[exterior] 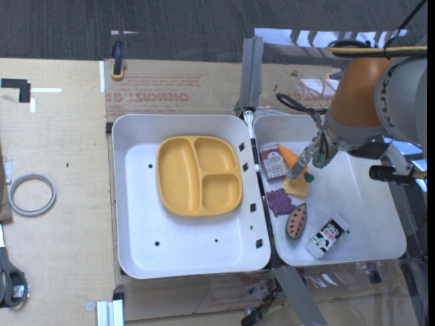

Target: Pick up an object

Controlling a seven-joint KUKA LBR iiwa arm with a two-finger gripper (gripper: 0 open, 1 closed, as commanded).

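Gripper (300, 170) low in the right bin (367, 250), over the toy food pile.

Landmark: yellow divided plate (199, 175) in the left bin (136, 250). Arm reached in from the plate's right, orange-banded wrist high, fingers slanting down and toward the plate. Fingertips sat on or just above a yellow wedge (296, 186), beside a carrot (289, 156); fingers looked narrow, grip not confirmed. Likely target was the wedge, right of the plate past the bin divider. Nearby: pink carton (273, 161), purple grapes (278, 200), watermelon slice (296, 221), small black-and-white box (327, 236). Best to close squarely on the wedge, avoid snagging the carrot, lift straight up.
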